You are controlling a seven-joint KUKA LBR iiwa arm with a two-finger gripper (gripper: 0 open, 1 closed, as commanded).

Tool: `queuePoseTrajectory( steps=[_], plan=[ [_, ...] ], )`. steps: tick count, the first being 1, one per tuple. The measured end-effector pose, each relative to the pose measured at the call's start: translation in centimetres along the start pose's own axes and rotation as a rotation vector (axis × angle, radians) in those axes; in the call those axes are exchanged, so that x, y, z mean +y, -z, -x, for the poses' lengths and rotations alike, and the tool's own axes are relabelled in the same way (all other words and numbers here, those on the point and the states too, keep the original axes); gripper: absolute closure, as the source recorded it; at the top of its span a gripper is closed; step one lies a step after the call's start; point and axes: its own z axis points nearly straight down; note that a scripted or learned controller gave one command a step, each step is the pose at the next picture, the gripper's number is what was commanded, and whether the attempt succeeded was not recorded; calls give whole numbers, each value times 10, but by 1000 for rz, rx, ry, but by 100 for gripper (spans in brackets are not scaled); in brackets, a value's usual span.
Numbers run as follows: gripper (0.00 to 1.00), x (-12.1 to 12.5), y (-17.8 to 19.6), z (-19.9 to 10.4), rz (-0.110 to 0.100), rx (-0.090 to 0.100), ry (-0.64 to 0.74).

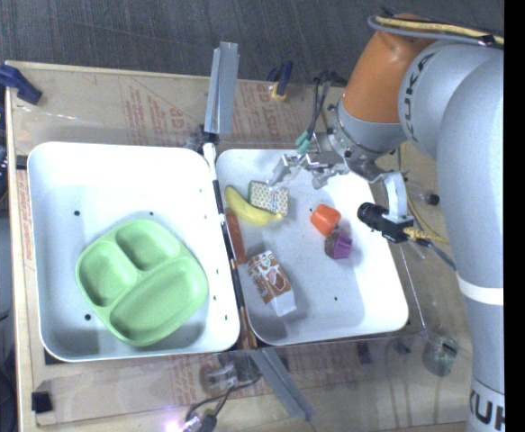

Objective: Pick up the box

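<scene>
White plastic, two shallow bins side by side on a plywood bench (109,106). Nearest me in the left bin (46,178): a green divided plate (142,282) w/ three compartments, sitting toward the bin's front edge.

Right bin (379,304) has the clutter. Closest item is the box (270,282), a small carton w/ red-brown print, lying flat and a bit skewed near the bin's front-left area, not touching anything else. Just behind it, along the divider wall, a thin reddish stick-like thing (234,234), can't tell what exactly. Further back a yellow banana (246,208), and touching its far side a small patterned packet (269,197). Off to the right, mid-bin: an orange cup-ish piece (325,217) and a purple object (339,244) just beside it, the two nearly touching.

Back of the right bin, the gripper (309,164) hangs over the rear rim, close to the patterned packet and well apart from the box. Fingers look metallic and tangled w/ cables from this angle; can't tell if they're spread or closed, nothing seen between them. Behind that, the orange band and big grey arm (460,151) come in from the right side.
</scene>
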Motion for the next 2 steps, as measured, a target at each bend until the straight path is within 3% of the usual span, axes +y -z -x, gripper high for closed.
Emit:
queuePoseTrajectory(
  steps=[1, 2],
  plan=[
    [0, 42, -113, 2, 10, 1, -118],
    [100, 43, -102, 0, 12, 2, -113]
  ],
)
